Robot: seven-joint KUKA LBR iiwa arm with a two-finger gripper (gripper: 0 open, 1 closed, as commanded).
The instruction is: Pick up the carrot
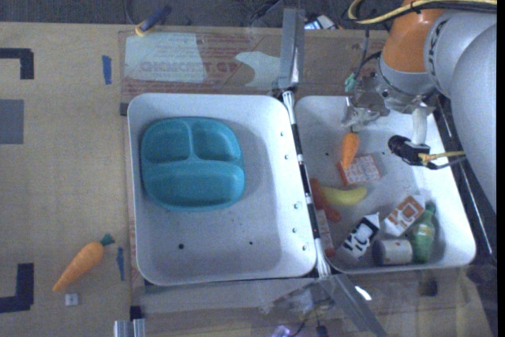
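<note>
The grey arm with its orange band [414, 24] reaches in from the right over the far end of the right-hand shallow white bin [465, 237]. Its two-finger gripper [357, 121] points down into that bin, directly above a small orange carrot with a narrow tapered body [349, 151]. The carrot stands nearly upright in the view, its upper end meeting the fingertips; the fingers look drawn narrow around that end, though the view is too coarse to be sure the grip is real. The carrot's lower end rests against a small red-and-white packet [363, 169].

Below it in the same bin lie a yellow banana [345, 195], a red chilli-shaped item [323, 201], a black-and-white carton [361, 238], an orange-and-white box [405, 215], a grey can on its side [392, 251] and a green bottle [424, 235]. A black fitting with a cable [408, 148] hangs off the wrist above the bin's right side.

The left-hand white bin [221, 256] holds a teal divided plastic tray [192, 162] in its far left corner.

A second carrot, larger and orange with a green top [80, 263], lies outside both bins on the wooden bench [63, 170], near the left bin's near left corner, tilted with its green end toward the bin.
</note>
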